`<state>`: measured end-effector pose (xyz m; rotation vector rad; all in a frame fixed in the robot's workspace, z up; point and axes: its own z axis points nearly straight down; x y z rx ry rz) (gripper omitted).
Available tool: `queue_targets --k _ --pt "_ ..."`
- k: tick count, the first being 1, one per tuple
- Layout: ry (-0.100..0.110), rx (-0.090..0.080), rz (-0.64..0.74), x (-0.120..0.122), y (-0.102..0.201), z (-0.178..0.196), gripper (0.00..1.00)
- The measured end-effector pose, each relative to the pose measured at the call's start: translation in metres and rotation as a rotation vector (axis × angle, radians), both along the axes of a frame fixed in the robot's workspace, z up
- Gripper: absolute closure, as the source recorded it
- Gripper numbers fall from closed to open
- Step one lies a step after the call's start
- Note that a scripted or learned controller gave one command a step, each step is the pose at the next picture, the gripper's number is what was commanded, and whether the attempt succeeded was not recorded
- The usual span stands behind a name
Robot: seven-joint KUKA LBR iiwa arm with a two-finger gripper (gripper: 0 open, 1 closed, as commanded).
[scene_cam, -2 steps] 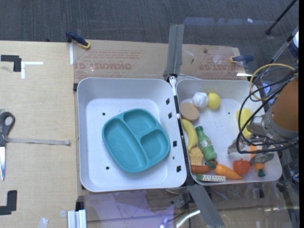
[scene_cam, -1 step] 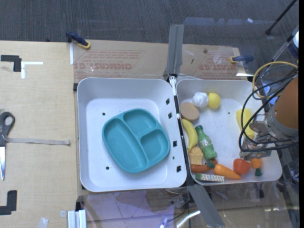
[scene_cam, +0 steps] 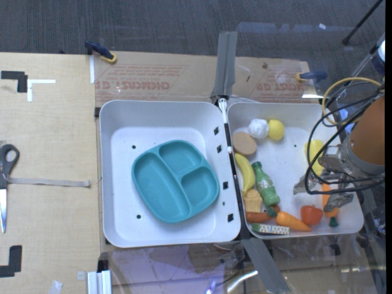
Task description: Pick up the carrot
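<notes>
The carrot, a tapered orange plastic toy point(scene_cam: 290, 220), lies near the front edge of the right-hand shallow white bin point(scene_cam: 293, 116), tip pointing right, just left of a small red plastic tomato point(scene_cam: 311, 214). A green toy bottle point(scene_cam: 264, 184) and a yellow plastic banana point(scene_cam: 246, 171) sit just behind it. I see the grey two-finger gripper point(scene_cam: 324, 190) over the bin's right edge, beyond the tomato, apart from the carrot; I cannot tell how its claw is set. A teal three-compartment plate point(scene_cam: 176, 180) rests in the left-hand white bin point(scene_cam: 116, 164).
</notes>
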<state>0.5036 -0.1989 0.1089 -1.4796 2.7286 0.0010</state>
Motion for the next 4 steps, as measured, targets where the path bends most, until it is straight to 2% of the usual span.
queue_targets --k 1,2,3,4 --pt "-0.006 -0.002 0.131 -0.008 0.001 -0.006 0.0" --pt "-0.001 -0.013 0.122 -0.01 -0.008 0.0 1.0" --pt "-0.01 -0.003 0.133 -0.006 0.002 0.001 0.0" --pt "0.017 0.004 0.003 0.002 -0.004 -0.014 0.0"
